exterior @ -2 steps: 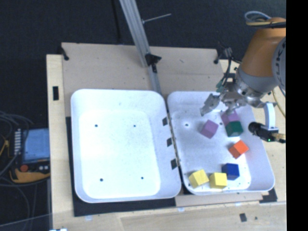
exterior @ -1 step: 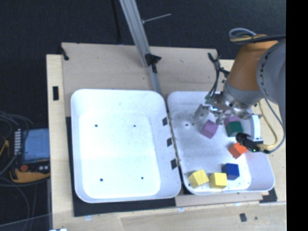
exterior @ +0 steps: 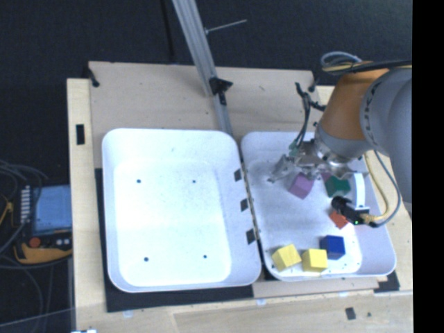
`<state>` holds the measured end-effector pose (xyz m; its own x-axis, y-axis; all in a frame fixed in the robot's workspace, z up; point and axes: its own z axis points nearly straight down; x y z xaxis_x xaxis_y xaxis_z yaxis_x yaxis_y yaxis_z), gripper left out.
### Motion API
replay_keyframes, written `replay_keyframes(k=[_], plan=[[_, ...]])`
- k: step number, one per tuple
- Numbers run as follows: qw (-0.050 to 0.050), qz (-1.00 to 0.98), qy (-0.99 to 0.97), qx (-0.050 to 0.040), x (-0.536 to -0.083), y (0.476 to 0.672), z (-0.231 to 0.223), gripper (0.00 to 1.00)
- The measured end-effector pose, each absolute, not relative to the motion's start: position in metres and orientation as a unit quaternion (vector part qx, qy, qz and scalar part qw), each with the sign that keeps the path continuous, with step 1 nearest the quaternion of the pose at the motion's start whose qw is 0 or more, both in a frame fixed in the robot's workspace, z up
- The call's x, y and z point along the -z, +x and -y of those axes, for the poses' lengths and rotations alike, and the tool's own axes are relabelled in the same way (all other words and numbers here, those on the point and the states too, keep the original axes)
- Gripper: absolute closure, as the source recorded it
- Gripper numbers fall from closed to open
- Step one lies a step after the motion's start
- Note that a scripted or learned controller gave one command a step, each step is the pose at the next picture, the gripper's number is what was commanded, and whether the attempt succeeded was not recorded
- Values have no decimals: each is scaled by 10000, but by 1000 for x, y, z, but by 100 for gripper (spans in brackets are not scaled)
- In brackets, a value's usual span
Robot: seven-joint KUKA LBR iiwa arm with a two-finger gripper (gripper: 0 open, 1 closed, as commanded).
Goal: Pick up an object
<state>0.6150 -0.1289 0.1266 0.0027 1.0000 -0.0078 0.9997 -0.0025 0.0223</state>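
The claw [exterior: 300, 166] is positioned low in the right bin [exterior: 267, 151], directly above the purple block [exterior: 301, 185]; its state cannot be determined, so lifting is judged not yet accomplished

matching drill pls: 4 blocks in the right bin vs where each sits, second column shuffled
Things:
1. purple block
2. blue block
3. green block
4. red block

Places:
A. near the bin's front edge, just right of the two yellow blocks
B. right of the purple block, partly behind the arm's wrist
C. directly under the gripper, in the upper half of the right bin
D. mid-right of the bin, by the black cable end, between green and blue

Pairs: 1-C, 2-A, 3-B, 4-D
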Motion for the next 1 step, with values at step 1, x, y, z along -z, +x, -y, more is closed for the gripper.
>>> replay_keyframes(k=[1], plan=[[133, -7043, 7097, -63, -137, 616, 130, 100]])
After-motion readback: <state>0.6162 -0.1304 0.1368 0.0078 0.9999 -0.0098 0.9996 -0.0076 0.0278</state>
